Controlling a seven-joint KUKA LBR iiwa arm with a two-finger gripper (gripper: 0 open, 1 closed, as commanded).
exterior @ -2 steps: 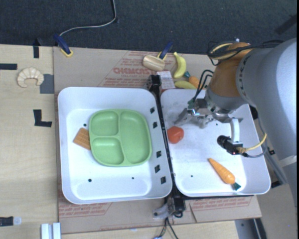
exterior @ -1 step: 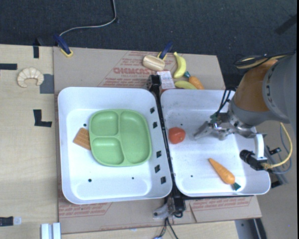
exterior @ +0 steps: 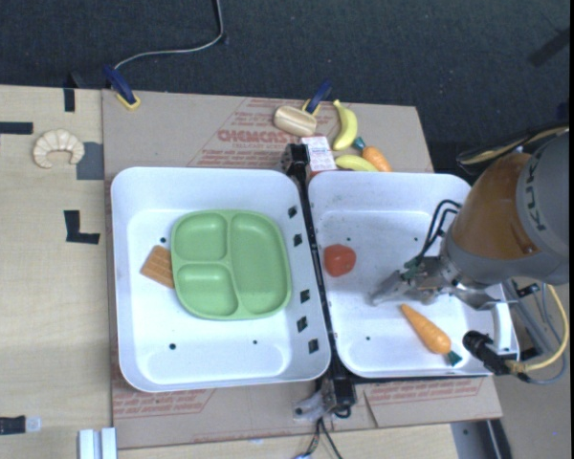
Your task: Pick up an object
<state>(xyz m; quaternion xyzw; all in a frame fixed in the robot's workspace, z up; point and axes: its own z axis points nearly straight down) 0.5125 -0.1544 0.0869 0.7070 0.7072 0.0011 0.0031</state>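
Just below your pincer (exterior: 387,292) lies the carrot (exterior: 426,328), unlifted; whether it's open, I can't tell.

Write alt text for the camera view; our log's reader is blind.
The gripper hovers low in the right bin, between a red tomato and a carrot. The left bin holds a green divided plate.

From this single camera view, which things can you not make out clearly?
- The hand at the grey arm's tip: too small and dark to tell how it is set; it lies by the orange plastic carrot.
- The flat brown piece: partly covered by the green divided plate.
- The small printed box on the cardboard: its label is too small to read.
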